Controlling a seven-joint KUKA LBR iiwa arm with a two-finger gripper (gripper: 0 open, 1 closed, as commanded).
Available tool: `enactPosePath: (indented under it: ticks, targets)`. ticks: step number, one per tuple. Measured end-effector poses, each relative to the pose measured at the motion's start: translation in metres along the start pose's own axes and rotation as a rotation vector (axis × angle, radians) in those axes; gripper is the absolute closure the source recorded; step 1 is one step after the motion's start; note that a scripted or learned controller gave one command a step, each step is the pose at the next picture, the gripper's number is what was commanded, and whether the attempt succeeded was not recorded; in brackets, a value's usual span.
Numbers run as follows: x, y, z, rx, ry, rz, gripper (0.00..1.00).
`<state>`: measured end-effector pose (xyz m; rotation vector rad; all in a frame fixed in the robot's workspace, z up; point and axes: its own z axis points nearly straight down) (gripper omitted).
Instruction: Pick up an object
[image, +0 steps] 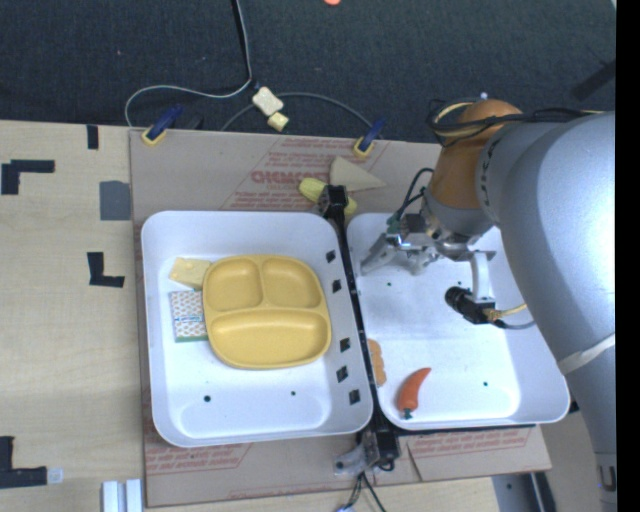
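End effector (398, 250) sits low over the upper-left part of the right bin (500, 405), near the divider; whether it is released or clenched cannot be told, and nothing shows in its grasp. Grey arm (555, 220) with orange band enters from the right. Orange-red pepper (413, 388) lies near the right bin's lower-left corner, well apart from the end effector. Left bin (250, 418) holds a yellow divided plate (267, 310) with a small patterned packet (186, 315) touching its left edge.
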<state>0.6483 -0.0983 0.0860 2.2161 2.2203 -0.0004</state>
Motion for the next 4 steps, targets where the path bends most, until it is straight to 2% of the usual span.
enactPosePath:
  ticks: [1, 2, 3, 4]
  targets:
    - [0.002, 0.020, 0.001, 0.008, 0.000, -0.001, 0.00]
    - [-0.067, 0.015, -0.078, -0.004, -0.002, 0.006, 0.00]
    - [-0.031, -0.080, 0.002, 0.001, 0.001, 0.002, 0.00]
    - [0.005, -0.046, -0.001, -0.002, 0.001, -0.002, 0.00]
